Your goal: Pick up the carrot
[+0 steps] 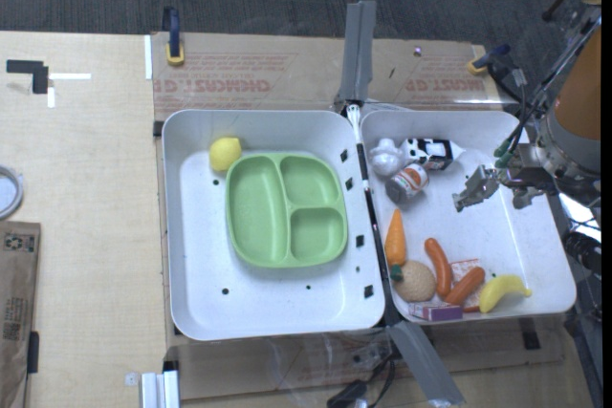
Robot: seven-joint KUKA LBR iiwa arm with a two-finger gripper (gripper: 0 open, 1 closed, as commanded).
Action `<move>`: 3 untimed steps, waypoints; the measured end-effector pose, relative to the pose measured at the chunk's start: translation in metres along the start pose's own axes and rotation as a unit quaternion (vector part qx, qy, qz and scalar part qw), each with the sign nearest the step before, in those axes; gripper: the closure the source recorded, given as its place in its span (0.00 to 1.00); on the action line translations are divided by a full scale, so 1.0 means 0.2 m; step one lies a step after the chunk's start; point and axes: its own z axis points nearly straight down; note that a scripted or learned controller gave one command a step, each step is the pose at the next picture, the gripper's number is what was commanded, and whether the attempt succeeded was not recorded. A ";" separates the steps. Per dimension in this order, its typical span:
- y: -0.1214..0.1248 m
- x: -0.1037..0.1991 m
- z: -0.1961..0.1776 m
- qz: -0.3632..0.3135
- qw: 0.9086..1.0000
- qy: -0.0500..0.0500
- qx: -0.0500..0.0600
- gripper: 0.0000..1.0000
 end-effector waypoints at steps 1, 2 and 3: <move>0.02 0.42 0.39 -0.142 0.990 0.000 0.000 0.00; -0.08 0.35 0.39 -0.352 0.936 0.000 -0.001 0.00; 0.11 0.19 0.39 -0.442 0.897 -0.001 -0.002 0.00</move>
